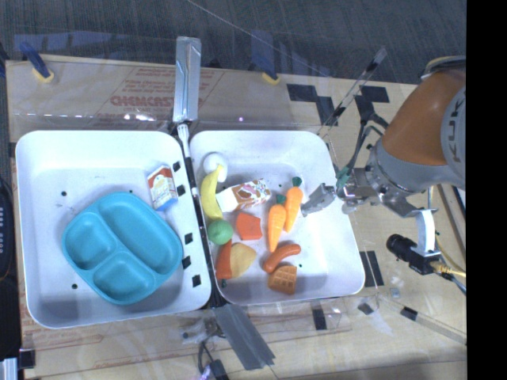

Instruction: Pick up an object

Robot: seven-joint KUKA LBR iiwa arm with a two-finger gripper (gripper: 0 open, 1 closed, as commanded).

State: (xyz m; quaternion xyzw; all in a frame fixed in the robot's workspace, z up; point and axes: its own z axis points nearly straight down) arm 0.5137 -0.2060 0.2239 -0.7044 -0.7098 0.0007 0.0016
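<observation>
The right bin holds several toy foods: a yellow banana, a white round piece, a red-and-white packet, two orange carrots, a green ball, an orange-red block, a sausage and a brown waffle piece. My gripper hangs low over the right side of this bin, just right of the upper carrot. I see nothing held in it.
The left bin carries a blue divided tray and a small red-and-white carton near the divider. A metal bracket stands behind the bins. The arm's orange band and cables lie to the right of the bins.
</observation>
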